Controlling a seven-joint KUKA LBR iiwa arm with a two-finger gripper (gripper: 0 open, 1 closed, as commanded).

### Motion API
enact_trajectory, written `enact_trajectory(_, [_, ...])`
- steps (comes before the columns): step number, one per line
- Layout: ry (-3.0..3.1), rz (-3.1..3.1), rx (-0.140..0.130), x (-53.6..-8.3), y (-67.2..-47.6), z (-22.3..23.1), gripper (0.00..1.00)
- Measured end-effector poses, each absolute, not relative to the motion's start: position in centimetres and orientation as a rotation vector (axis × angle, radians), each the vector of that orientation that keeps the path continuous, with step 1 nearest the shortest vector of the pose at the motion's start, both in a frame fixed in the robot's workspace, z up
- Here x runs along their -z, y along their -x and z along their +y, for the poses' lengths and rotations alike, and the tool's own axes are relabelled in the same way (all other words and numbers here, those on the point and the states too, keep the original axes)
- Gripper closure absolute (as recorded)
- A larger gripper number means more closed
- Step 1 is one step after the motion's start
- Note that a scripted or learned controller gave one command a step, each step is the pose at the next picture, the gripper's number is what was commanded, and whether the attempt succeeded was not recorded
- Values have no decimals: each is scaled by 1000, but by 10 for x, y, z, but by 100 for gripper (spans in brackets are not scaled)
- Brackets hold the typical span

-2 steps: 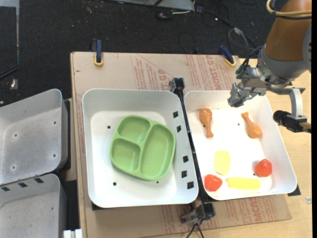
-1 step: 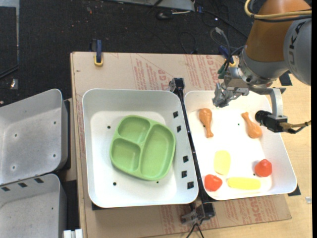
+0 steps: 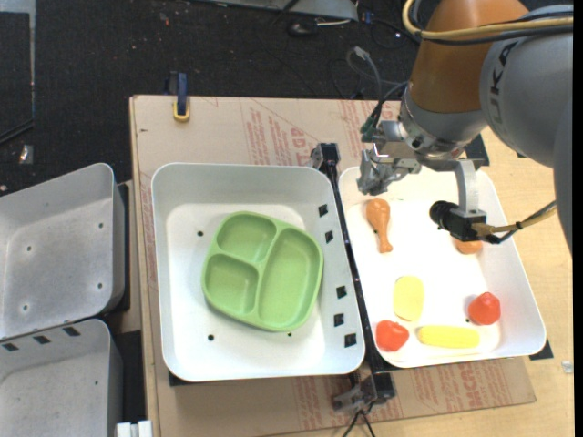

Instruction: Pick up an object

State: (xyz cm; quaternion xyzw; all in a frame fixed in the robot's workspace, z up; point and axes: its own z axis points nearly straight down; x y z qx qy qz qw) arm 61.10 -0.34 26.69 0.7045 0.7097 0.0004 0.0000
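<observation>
End effector (image 3: 375,182) hangs over the far-left corner of the right bin (image 3: 519,285), just above the toy chicken drumstick (image 3: 380,222); whether it is spread or pressed together cannot be told (nothing visibly pinched). Same bin holds a yellow oval piece (image 3: 409,297), a yellow elongated piece (image 3: 448,337) and two red pieces (image 3: 393,335) near its front. Left bin (image 3: 182,335) carries a green divided plate (image 3: 262,269).
</observation>
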Motion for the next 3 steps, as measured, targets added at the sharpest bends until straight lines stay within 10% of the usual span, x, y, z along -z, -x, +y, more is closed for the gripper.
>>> enact_trajectory(2, [-2214, 2228, -1, -237, -608, 91, 100])
enact_trajectory(3, [-2218, 2224, 0, -237, -608, 88, 0])
